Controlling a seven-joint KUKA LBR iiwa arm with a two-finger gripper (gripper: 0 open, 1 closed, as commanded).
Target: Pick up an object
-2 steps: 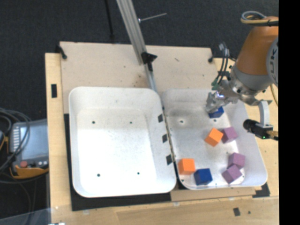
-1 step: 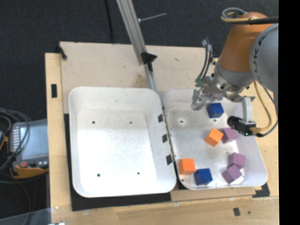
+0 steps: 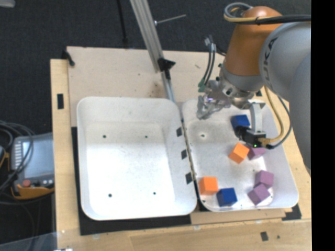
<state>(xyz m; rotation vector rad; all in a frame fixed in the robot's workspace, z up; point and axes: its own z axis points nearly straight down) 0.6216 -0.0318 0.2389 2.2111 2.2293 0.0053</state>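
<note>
Blocks (image 3: 209, 184) all lying in right bin (image 3: 209, 140), none lifted; gripper (image 3: 205, 109) near far-left corner, finger state impossible to tell.

Grey arm (image 3: 290, 51) with orange band enters from right, hand (image 3: 207, 107) low over far-left corner of right bin (image 3: 209, 140), nothing visible between its fingers. Right bin contents: blue cube (image 3: 241, 121) far, just right of hand; orange cube (image 3: 239, 152) mid-bin, purple piece (image 3: 257, 153) just beside it; orange cube (image 3: 209, 184) and blue cube (image 3: 227, 196) near edge, close together; two purple cubes (image 3: 261, 187) at near-right corner, touching. Left bin (image 3: 131, 158) beside it on surface (image 3: 104, 67). Slanted metal rail (image 3: 149, 35) at far side.
</note>
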